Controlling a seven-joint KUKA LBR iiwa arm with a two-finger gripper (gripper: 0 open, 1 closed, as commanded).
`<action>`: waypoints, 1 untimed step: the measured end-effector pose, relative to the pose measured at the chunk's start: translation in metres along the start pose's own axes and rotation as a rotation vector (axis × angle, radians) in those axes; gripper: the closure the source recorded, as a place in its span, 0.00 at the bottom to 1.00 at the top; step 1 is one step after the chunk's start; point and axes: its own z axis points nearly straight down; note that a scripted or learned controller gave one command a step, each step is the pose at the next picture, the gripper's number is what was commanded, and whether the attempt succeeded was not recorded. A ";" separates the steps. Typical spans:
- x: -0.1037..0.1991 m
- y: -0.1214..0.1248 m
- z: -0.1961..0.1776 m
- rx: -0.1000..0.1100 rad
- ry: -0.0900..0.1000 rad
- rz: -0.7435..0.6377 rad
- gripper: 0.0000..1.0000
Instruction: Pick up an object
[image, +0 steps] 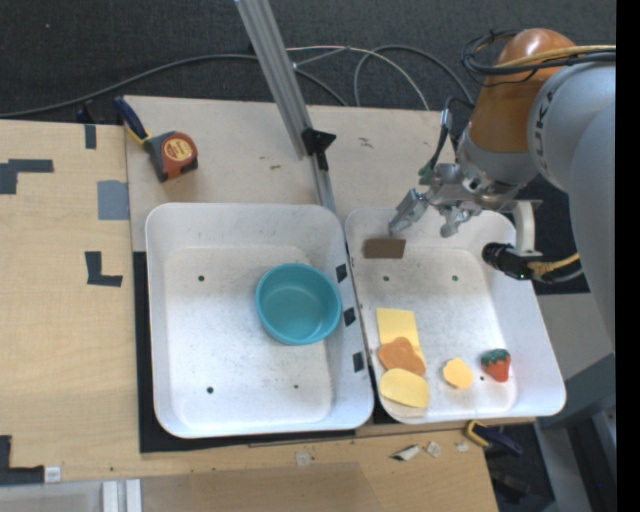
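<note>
My gripper (423, 227) hangs over the far edge of the right bin (530, 330), its two fingers spread and nothing between them: open. A small brown block (384, 248) lies in the bin just below and left of the left fingertip (400, 224); whether they touch I cannot tell. Toward the bin's near side lie a yellow square slice (396, 325), an orange piece (401, 355), a yellow oval piece (404, 388), a small yellow round piece (458, 374) and a toy strawberry (496, 364). A teal bowl (297, 303) stands in the left bin (190, 330).
A slanted metal pole (290, 100) rises from between the bins at the back. An orange tape measure (172, 153) lies on the bench at the far left. Cables (340, 62) run behind the bench. The arm's black connector (505, 260) overhangs the right bin's right side.
</note>
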 end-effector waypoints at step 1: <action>0.000 0.000 0.000 0.000 0.000 0.000 0.00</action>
